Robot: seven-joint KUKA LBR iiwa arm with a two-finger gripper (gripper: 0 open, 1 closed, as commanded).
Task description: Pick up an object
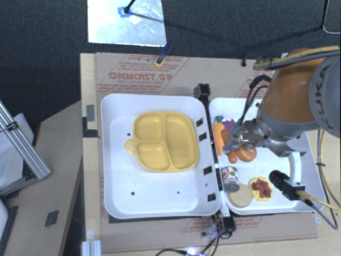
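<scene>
Grey arm [301, 97] reaches in over the right bin [306, 204], the gripper [238, 141] low among toy food at that bin's left side. Cannot tell how the jaws stand; the wrist hides them. Left bin [120, 196] lies well left of the jaws, with a yellow divided plate [162, 141] inside. Carrot [218, 134] sits just left of the jaws, a purple piece [229, 125] just behind them, an orange fruit [246, 153] right beside them. Nearer the camera: small can [229, 177], tan cookie [240, 197], small pizza [260, 189].
</scene>
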